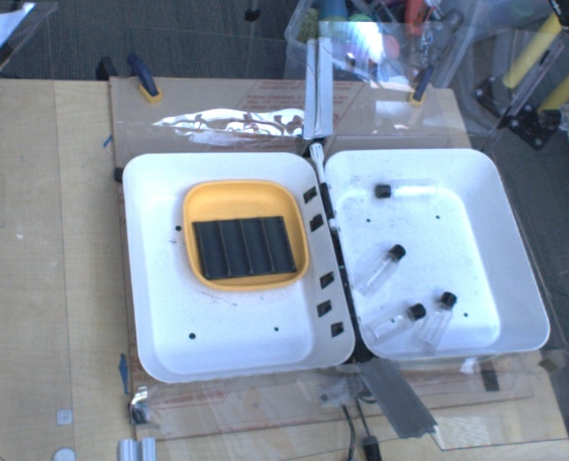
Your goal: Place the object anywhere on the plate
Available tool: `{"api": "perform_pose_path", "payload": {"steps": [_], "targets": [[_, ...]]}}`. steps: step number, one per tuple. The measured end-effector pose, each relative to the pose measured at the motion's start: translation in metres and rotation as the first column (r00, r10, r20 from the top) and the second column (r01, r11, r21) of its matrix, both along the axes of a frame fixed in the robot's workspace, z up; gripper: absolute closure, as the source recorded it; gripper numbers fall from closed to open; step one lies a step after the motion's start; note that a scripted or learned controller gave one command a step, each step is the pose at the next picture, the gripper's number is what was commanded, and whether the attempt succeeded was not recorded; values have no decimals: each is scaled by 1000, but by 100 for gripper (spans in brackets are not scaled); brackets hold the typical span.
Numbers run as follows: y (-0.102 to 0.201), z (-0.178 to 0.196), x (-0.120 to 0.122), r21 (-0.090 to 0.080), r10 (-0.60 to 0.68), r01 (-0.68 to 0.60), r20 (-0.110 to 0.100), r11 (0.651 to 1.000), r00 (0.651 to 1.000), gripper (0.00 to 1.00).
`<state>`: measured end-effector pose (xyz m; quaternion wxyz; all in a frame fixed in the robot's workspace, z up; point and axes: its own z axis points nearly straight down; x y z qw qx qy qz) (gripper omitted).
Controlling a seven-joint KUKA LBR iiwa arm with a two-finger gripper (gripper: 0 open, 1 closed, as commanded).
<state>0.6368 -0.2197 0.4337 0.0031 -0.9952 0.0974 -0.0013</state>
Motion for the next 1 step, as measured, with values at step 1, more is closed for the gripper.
{"api": "perform_pose_path", "payload": {"steps": [1], "targets": [[-2, 0, 12, 0, -3, 3, 0, 1000, 1000, 100]]}}
